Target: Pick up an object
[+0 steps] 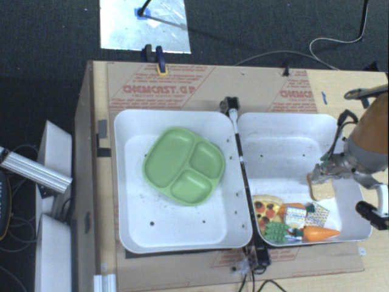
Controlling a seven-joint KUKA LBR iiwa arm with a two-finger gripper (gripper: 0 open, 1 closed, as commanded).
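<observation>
You have the grey arm's two-finger gripper (322, 174) low over the right side of the right white bin (285, 132), and just under it lies a flat tan slice-shaped piece (322, 190), like toy bread. It looks light, stiff and thin, so take it across its edges rather than flat from above; its smooth face may slip. I cannot tell how the jaws stand, and nothing shows as pinched between them. At the near edge of that bin sits a cluster: a toy pizza wedge (268, 208), a green bumpy piece (275, 231), a small printed packet (295, 215) and an orange carrot (320, 233). The left white bin (130, 224) holds a green divided plastic plate (184, 165).
</observation>
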